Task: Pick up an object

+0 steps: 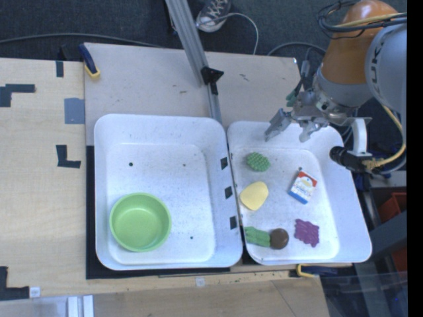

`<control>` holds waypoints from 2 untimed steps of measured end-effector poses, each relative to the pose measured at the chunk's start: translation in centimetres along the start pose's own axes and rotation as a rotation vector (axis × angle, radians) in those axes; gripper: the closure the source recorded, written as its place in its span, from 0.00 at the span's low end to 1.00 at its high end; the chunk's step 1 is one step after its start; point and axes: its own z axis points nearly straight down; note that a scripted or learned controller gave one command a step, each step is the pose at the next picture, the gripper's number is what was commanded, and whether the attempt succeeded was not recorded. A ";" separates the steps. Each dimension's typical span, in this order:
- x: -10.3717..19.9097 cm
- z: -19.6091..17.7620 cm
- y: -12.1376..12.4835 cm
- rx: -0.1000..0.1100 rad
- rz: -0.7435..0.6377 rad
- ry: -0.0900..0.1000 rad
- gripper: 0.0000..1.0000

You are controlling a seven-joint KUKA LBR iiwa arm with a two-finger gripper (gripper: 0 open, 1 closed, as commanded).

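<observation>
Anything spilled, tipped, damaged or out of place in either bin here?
Nothing stands out. The green bowl sits upright in the left bin; five small items lie apart in the right bin, none spilled over a rim.

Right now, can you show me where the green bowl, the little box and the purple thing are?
green bowl (140,222): camera view, on its inside bottom.
little box (303,187): camera view, on the middle of its top face.
purple thing (307,232): camera view, on its middle.
</observation>
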 end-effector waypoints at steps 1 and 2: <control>0.0 0.0 0.0 0.000 0.000 0.000 0.00; -0.1 6.5 -0.4 0.007 0.002 -0.001 0.00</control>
